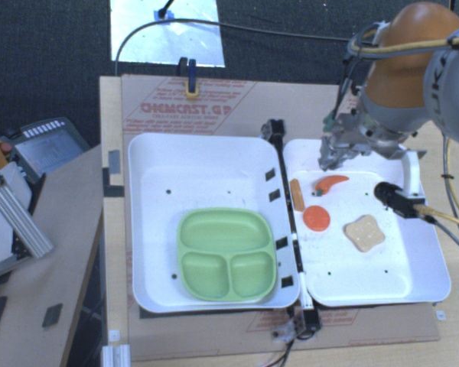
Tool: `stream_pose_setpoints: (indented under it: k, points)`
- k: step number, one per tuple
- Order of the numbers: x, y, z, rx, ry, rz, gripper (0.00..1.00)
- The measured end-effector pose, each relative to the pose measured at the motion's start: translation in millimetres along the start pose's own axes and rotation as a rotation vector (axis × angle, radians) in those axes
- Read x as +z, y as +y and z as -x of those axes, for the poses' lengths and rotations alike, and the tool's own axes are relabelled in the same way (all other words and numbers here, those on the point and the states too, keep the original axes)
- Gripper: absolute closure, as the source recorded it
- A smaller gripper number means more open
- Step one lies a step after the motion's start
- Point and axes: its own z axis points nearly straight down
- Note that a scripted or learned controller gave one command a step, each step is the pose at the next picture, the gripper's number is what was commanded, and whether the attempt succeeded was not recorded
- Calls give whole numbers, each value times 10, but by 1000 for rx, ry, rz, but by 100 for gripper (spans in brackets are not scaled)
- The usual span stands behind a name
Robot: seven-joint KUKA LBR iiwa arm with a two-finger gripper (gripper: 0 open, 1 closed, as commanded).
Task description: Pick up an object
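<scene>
The surface (pixel 176 98), covered by a sheet of printed cardboard, is filling the middle of the frame and carrying two shallow white bins side by side. The grey arm (pixel 413 60) with its orange band is reaching in from the upper right of the frame and hanging over the top of the right bin (pixel 382 281). The left bin (pixel 161 167) is sitting in the centre left, and a green divided plate (pixel 226 254) with three compartments is lying in its lower part. The hand (pixel 330 159) is hovering at the upper left of the right bin, just above the orange carrot; whether it is open or closed is something I cannot tell from this slant, and nothing is showing in its grip. In the right bin, a tan slice of toast (pixel 364 232) is lying near the middle, with a round red slice (pixel 316 218) just to its left. The curved orange carrot (pixel 331 183) is lying above the red slice, and a thin orange stick (pixel 297 194) is lying upright in the frame along the bin's left wall.
</scene>
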Motion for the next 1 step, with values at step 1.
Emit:
stream_pose_setpoints:
  k: [1]
  points:
    - [109,89,-485,1,0,0,100]
